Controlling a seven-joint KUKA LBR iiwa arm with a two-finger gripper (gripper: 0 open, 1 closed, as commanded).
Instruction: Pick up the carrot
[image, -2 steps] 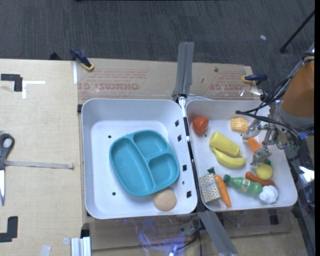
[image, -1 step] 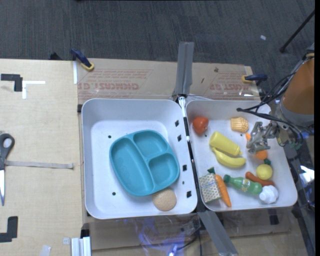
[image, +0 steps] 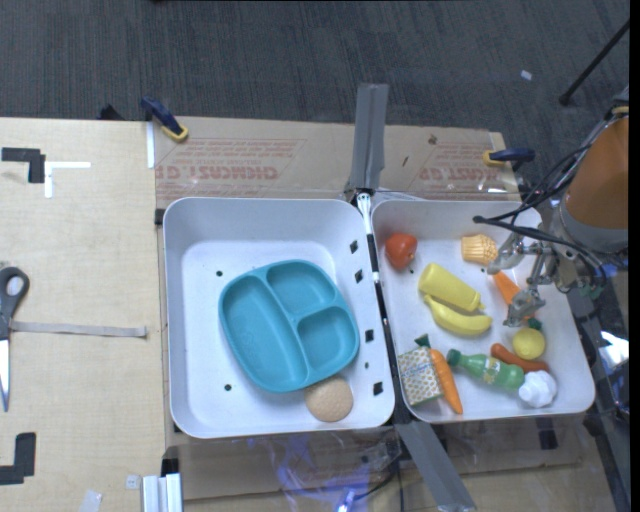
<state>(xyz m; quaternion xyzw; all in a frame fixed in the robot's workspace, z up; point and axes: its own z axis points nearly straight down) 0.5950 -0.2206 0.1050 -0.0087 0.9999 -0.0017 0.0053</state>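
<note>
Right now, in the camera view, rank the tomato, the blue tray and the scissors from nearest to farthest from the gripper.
From the gripper, in the right bin:
1. Tomato, right bin's left side.
2. Blue tray, in the left bin.
3. Scissors, far left on the bench.

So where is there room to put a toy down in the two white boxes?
Left bin: bare floor around the blue plate, most between the plate and the bin's far wall; the round bread roll fills the near corner. Right bin: crowded. One small bare patch lies between the tomato and the corn.
</note>
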